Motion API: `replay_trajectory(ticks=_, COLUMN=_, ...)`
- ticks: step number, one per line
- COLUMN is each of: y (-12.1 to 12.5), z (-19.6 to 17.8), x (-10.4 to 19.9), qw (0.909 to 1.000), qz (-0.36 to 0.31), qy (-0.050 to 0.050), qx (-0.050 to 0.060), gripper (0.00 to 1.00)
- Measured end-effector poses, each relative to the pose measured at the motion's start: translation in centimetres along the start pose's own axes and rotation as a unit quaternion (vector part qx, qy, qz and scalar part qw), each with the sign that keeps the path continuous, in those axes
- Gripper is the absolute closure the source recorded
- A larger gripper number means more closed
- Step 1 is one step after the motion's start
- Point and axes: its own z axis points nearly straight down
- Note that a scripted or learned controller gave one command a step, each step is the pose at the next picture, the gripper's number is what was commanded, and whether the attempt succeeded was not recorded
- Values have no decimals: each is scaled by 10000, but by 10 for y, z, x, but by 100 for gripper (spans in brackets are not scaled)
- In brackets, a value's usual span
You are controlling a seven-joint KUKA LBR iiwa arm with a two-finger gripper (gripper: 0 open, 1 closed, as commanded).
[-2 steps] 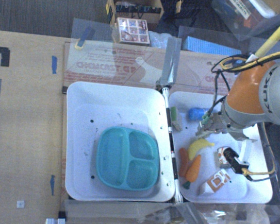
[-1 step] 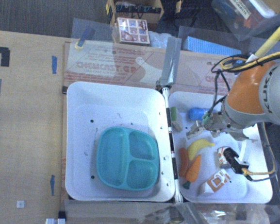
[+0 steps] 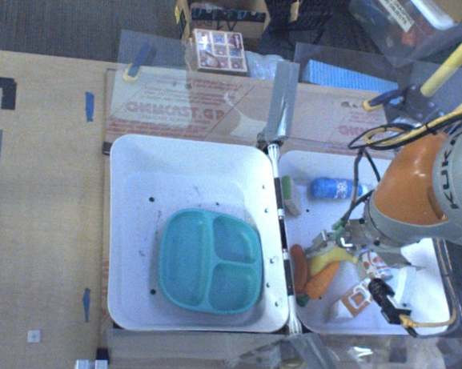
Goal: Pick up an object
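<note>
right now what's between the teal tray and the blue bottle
In the camera view, the bins' meeting rims separate the teal tray from the blue bottle, plus a small greenish item.

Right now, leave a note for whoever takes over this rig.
Pincer: low in the right bin, over the toy pile; finger state unclear.
Things: yellow banana, orange carrot and red piece beside it; blue bottle at the bin's far side. Teal divided tray in the left bin.
Done: no lift visible.
Left: grasp one, lift.
</note>
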Motion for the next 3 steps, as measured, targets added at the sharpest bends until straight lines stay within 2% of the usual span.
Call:
replay_trajectory(ticks=1, y=2, z=-11, x=-2, qw=10000, qz=26, qy=-7, qx=-37, gripper=100)
replay_trajectory(ticks=2, y=1, z=-11, x=-2, qw=10000, qz=25, qy=-6, qx=-34, gripper=0)
replay_trajectory(ticks=3, y=16, z=-42, x=-57, qw=9999, qz=156, qy=-11, qx=21, gripper=0)
